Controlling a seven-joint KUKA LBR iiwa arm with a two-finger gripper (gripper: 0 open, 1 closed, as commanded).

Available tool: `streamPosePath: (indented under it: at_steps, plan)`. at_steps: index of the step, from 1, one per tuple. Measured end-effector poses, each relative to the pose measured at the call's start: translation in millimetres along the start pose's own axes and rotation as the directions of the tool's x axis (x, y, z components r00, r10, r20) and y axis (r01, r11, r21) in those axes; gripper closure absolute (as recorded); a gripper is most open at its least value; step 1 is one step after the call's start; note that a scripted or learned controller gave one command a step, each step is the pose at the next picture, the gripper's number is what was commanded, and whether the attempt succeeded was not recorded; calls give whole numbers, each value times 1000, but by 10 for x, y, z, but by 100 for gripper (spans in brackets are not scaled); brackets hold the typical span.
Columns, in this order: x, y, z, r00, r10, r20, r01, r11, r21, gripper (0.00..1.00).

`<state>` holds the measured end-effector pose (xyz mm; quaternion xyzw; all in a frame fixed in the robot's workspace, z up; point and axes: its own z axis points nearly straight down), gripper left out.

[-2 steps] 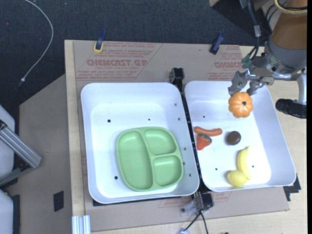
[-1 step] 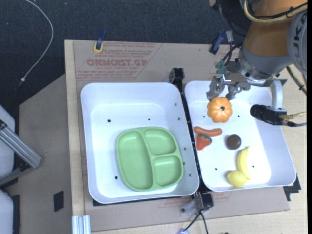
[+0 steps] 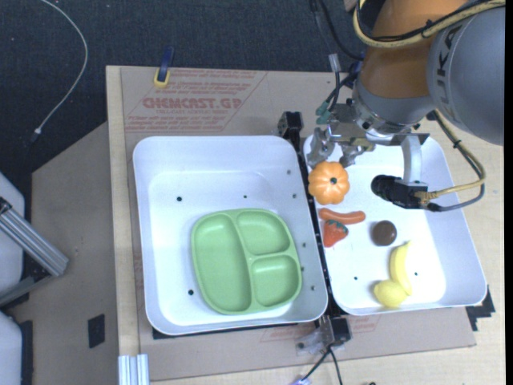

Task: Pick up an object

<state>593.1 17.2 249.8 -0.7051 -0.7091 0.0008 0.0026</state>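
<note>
at the far left corner of the right bin (image 3: pixel 450 247), the gripper (image 3: pixel 335 149) hangs just over a small orange pumpkin (image 3: pixel 329 184). the pumpkin sits on the bin floor, close to the left wall of that bin, with its stem up. the gripper is right above the top of the pumpkin, and from this high view it is not clear if it is spread wide or squeezed tight, or if it touches the pumpkin at all. the grey arm (image 3: pixel 477 70) with its orange band (image 3: pixel 409 22) comes in over the far right corner of the bin.

just on the near side of the pumpkin lies a little orange sausage (image 3: pixel 342 214), and a red toy fruit (image 3: pixel 334 233) lies next to it by the left wall. a brown ball (image 3: pixel 384 233) sits near the middle of the bin. a yellow banana (image 3: pixel 401 265) and a yellow lemon (image 3: pixel 390 293) lie together by the near edge, touching.

the left bin (image 3: pixel 160 215) holds a green plate (image 3: pixel 244 259) with three parts, close to its near right corner. both bins rest on a brown board (image 3: pixel 208 95) with red letters.
</note>
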Motion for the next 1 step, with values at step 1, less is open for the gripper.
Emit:
streamPosePath:
  at_steps: [1]
  plan:
    - [522,29,72,1000,0,1,0,1000,-2,100]
